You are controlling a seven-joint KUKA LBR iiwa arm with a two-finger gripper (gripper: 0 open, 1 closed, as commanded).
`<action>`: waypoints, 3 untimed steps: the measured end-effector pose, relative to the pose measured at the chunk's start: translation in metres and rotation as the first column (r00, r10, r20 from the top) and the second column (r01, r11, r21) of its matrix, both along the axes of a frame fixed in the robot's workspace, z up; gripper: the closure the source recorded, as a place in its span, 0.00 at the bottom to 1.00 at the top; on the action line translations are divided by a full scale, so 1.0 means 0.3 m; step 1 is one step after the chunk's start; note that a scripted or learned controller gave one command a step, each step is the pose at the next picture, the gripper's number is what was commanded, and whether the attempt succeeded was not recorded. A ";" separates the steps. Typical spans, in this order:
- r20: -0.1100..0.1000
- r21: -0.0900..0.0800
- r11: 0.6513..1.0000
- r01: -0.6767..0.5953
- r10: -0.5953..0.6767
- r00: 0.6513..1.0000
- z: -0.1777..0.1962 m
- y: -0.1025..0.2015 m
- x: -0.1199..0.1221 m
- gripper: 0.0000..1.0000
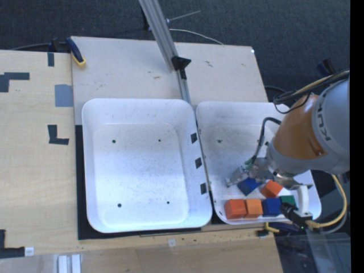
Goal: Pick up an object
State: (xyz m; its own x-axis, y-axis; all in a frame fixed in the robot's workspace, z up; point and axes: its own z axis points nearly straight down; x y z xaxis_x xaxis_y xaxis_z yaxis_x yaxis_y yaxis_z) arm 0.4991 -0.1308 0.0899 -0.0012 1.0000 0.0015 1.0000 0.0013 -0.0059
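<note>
Hand (242,176) grip state unclear, over right bin (227,124) w/ 3 orange, 2 blue, 1 green blocks.

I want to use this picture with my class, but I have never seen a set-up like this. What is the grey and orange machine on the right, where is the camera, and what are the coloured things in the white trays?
The grey and orange machine is a robot arm. It reaches in from the right, and the camera looks down at a slant from above the bench. At the arm's end is a gripper with two fingers for picking things up. It is low inside the right bin, close to a dark blue block. Nothing can be seen between its fingers, so I would not say it holds anything. Along that bin's near edge lie more small blocks: an orange block, a lighter orange one, a blue one and a green one. The left bin sits beside it.
</note>
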 end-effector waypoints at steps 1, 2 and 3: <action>0.001 0.001 1.000 0.000 0.000 1.000 0.036 -0.002 0.004 1.00; 0.015 -0.006 1.000 -0.002 0.002 1.000 0.020 0.141 0.084 1.00; 0.012 0.001 1.000 -0.008 0.008 1.000 0.353 0.482 0.109 1.00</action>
